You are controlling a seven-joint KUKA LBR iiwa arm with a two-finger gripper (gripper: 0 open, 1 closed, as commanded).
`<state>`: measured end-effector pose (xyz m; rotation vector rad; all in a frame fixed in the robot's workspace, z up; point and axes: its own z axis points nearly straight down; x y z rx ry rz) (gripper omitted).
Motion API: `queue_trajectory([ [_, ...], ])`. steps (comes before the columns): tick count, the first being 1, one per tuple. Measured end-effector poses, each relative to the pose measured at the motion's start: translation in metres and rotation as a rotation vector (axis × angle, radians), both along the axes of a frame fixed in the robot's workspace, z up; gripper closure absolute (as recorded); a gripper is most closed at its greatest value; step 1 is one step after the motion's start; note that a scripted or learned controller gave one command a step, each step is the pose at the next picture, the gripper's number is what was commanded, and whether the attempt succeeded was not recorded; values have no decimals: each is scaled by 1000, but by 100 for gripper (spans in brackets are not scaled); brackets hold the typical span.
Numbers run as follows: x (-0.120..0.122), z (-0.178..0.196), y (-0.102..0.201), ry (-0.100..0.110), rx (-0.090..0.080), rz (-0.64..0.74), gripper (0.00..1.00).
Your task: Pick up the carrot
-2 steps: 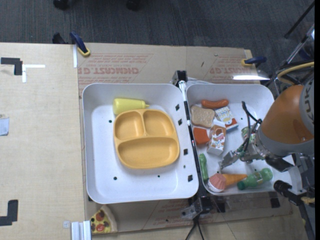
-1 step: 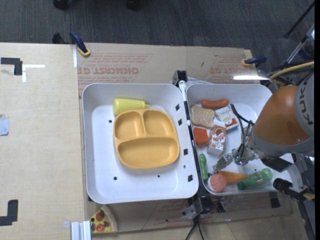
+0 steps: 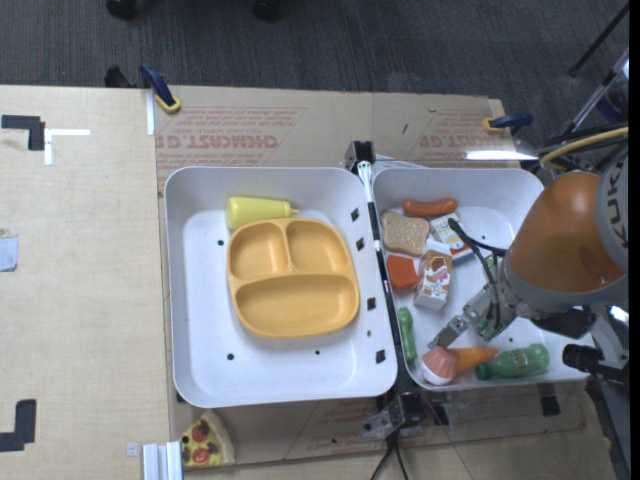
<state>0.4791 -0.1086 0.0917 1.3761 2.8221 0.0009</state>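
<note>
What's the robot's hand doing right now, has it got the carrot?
Hand: low over the right bin, right by the carrot; whether it is open, closed or gripping cannot be told.

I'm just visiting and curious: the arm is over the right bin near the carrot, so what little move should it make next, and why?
Probably a short drop straight down onto the carrot. The gripper sits just above it in the camera view, at the near end of the right bin, and nothing shows between its fingers yet. A green bottle and a pink-and-white piece crowd the carrot, so a careful descent seems wise.
</note>
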Motion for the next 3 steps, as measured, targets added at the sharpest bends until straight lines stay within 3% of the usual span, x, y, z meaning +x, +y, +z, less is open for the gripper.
queue_trajectory([
  [1,0,1,-28,-2,-1,-78,0],
  [2,3,10,-28,-7,-1,-79,100],
  [3,90,100,40,1,-1,-300,100],
])
